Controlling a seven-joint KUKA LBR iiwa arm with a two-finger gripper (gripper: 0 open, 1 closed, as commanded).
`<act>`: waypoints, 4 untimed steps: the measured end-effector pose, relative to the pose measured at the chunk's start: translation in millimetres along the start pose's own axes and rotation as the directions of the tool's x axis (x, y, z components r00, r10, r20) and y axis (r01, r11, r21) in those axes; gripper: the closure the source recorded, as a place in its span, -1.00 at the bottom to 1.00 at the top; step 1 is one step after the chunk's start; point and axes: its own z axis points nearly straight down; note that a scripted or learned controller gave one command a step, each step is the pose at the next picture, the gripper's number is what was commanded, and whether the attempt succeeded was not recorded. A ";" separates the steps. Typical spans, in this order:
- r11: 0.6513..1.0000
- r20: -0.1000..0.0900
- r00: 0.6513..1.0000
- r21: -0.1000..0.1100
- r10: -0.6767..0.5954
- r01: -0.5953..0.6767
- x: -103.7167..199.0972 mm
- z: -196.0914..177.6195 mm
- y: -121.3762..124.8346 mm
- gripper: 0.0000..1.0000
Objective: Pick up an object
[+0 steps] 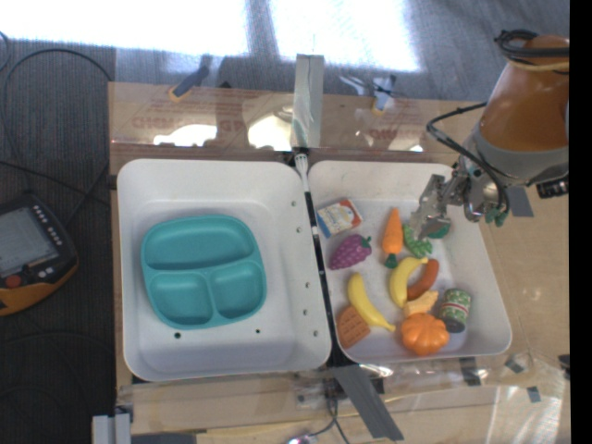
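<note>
The right bin (486,276) holds several toy foods: a small carton (338,215), purple grapes (350,251), a carrot (393,232), a green vegetable (418,244), two bananas (367,303) (402,278), a reddish sausage (425,277), a can (453,308), an orange pumpkin (425,334) and a brown waffle piece (352,325). My gripper (431,218) hangs low over the bin's upper right part, just above the green vegetable and right of the carrot. Nothing is visibly lifted with it.
The left bin (166,178) holds a teal divided plate (203,269). A ridge (313,248) separates the two bins. The arm's orange band (527,100) looms at the upper right. A handheld pendant (28,243) lies off the bench at the left.
</note>
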 end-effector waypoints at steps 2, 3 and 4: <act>0.984 0.000 0.984 -0.002 0.179 -0.179 -22.1 123.9 -2.6 -1.00; 0.983 0.014 0.983 -0.002 0.183 -0.183 27.5 127.2 2.8 -1.00; 0.983 0.019 0.983 -0.002 0.182 -0.182 25.6 116.7 3.5 1.00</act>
